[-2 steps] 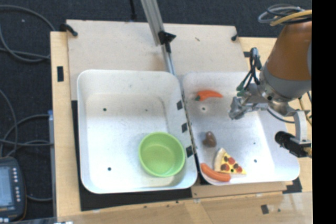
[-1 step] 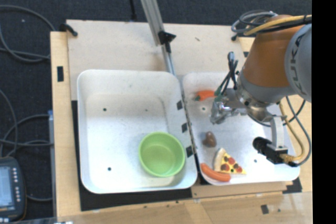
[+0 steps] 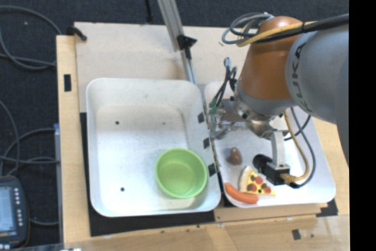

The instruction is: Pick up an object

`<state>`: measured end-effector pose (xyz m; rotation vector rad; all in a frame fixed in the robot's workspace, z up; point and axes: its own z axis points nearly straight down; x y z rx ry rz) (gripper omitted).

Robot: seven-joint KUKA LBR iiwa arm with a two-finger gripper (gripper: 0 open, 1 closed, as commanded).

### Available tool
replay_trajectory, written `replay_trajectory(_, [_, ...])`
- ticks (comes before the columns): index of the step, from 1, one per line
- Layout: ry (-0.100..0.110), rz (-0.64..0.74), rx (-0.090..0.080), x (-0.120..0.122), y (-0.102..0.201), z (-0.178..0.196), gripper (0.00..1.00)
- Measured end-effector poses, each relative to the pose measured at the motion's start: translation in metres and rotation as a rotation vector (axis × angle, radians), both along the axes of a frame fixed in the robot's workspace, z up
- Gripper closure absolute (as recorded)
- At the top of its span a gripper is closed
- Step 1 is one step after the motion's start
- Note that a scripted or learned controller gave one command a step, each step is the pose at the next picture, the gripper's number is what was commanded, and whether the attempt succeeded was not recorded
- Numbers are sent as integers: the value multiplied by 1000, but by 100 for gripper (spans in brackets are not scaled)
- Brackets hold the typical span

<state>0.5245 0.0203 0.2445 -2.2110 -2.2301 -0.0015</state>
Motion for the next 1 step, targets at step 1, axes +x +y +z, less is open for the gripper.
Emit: replay_trajectory(1, [-1, 1, 1, -1, 52, 8, 100])
